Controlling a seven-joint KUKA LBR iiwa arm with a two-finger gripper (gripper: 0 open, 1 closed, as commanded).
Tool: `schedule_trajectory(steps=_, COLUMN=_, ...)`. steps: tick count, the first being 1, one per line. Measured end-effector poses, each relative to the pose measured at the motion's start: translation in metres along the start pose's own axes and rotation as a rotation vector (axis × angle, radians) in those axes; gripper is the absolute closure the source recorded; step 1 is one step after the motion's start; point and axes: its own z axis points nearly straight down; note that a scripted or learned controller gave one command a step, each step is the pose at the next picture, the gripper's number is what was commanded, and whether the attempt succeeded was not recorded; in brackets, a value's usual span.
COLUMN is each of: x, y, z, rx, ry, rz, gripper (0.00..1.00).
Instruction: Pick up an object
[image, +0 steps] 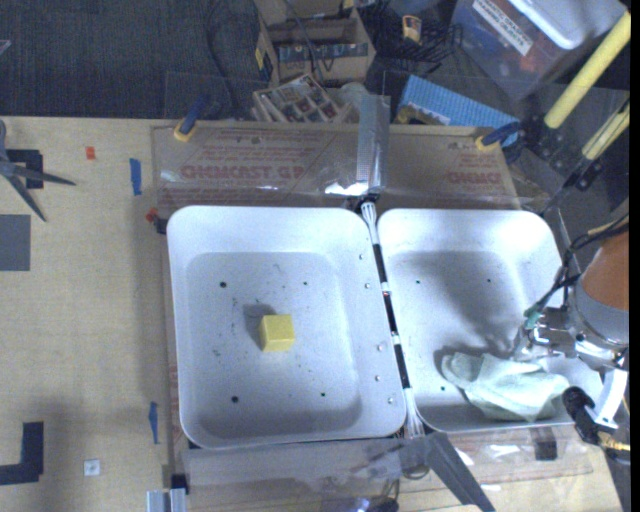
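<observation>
the arm (605, 290) enters at the right edge and is cut off by the frame, so just its orange band, grey wrist and some cabling show. the gripper (533, 338) hangs low over the right bin (450, 240), just above a crumpled pale cloth (505, 385); its tip is small, cluttered with metal parts and partly blurred, and how wide it stands cannot be told. nothing is seen held by it. the cloth lies bunched in the near right corner of that bin, its folds hiding whatever part of the floor lies under it.

a yellow block (278, 332) sits alone near the middle of the left bin (200, 250), well apart from every wall, with bare speckled white floor all around it. the two bins touch along a dark centre seam, and they rest on a wooden bench (70, 330) with blue tape marks and a clear plastic sheet (260, 165) behind them. beyond the bench, cables, boxes and a yellow pole (590, 65) crowd a dim background that is hard to make out.
</observation>
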Motion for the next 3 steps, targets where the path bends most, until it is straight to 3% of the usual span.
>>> schedule_trajectory(steps=1, x=-0.017, y=0.003, z=-0.001, rx=-0.002, ry=-0.002, rz=0.610, gripper=1.00)
schedule_trajectory(steps=2, x=-0.016, y=0.003, z=-0.048, rx=0.000, ry=-0.001, rz=0.993, gripper=1.00)
schedule_trajectory(steps=3, x=0.081, y=0.042, z=-0.088, rx=0.001, ry=-0.001, rz=1.147, gripper=1.00)
